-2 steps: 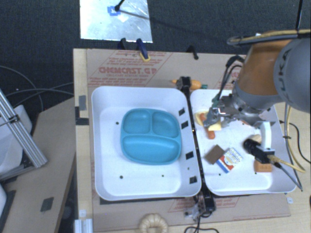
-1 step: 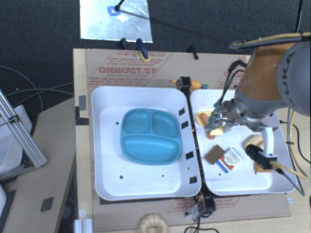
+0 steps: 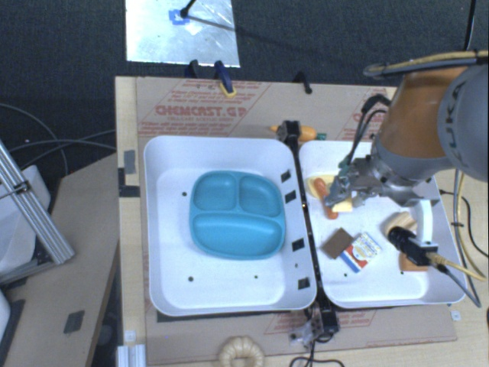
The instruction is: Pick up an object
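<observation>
1. The arm (image 3: 416, 121) comes in from the right and hangs low over the far left part of the right bin (image 3: 382, 287). Its jaws are down among a small heap of yellow and orange pieces (image 3: 321, 184).
2. That heap is probably the thing to be picked, since nothing else lies under the tool.
3. I cannot tell how the jaws stand. Metal and pieces overlap there, and no piece is plainly seen between them.
4. Nearer in the same bin lies a brown block (image 3: 336, 243), with a white packet with red and blue print (image 3: 363, 251) just beside it on the right. A tan lump (image 3: 399, 222) sits further right.
5. The left bin (image 3: 164, 228) holds a blue divided plate (image 3: 233, 212), well apart from the work.
6. The heap lies close to the wall between the bins, which may crowd a grasp from that side.
</observation>
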### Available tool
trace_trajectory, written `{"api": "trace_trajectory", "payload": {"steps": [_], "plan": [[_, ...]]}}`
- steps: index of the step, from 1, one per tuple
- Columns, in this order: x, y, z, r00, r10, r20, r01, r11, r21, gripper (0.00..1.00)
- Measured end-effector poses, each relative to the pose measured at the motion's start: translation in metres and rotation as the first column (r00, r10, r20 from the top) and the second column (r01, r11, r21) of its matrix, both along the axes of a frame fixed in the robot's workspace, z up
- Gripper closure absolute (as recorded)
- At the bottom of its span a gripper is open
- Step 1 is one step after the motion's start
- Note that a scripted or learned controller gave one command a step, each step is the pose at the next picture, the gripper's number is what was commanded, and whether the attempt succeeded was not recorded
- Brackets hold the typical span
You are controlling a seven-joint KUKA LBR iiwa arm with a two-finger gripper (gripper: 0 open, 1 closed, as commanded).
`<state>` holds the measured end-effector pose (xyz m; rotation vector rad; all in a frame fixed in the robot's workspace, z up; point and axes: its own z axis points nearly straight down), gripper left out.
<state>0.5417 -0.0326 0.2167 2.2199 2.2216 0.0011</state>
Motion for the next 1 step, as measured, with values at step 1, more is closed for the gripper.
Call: {"api": "trace_trajectory", "payload": {"steps": [1], "plan": [[0.0043, 0.0038, 0.0181, 1.0, 0.004, 0.001, -0.004, 1.0, 0.001, 1.0]]}}
